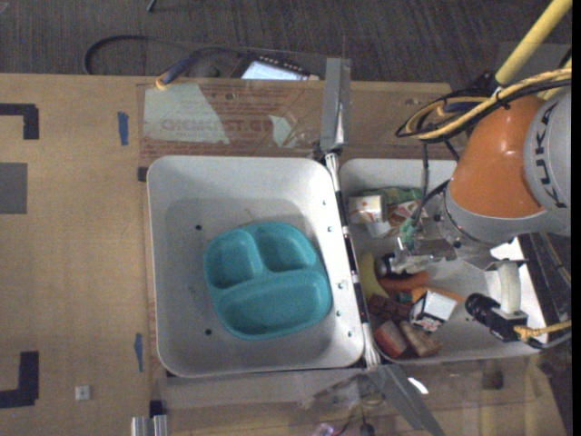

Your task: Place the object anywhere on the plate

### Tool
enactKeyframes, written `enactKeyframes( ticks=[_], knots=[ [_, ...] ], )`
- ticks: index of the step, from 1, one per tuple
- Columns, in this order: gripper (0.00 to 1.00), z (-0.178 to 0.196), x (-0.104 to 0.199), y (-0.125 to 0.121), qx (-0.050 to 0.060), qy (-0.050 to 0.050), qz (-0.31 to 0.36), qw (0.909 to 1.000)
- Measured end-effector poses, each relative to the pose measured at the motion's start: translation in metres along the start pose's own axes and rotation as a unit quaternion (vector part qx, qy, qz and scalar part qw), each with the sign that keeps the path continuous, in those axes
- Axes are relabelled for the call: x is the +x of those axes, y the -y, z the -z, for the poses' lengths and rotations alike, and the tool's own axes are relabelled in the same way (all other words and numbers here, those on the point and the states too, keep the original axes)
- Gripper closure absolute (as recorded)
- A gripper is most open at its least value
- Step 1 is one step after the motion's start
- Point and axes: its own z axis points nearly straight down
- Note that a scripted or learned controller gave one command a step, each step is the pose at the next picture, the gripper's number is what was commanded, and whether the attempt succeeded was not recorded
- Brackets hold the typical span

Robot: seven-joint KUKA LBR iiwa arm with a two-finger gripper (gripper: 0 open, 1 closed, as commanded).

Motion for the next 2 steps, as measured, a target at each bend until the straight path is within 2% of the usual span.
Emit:
enactKeyframes(
  ticks=[1,2],
  knots=[
    [1.00,0.000,-0.027,0.013,0.001,0.000,0.084,0.9965],
    [1.00,0.000,0.008,0.026,0.001,0.000,0.305,0.9524]
  ],
)
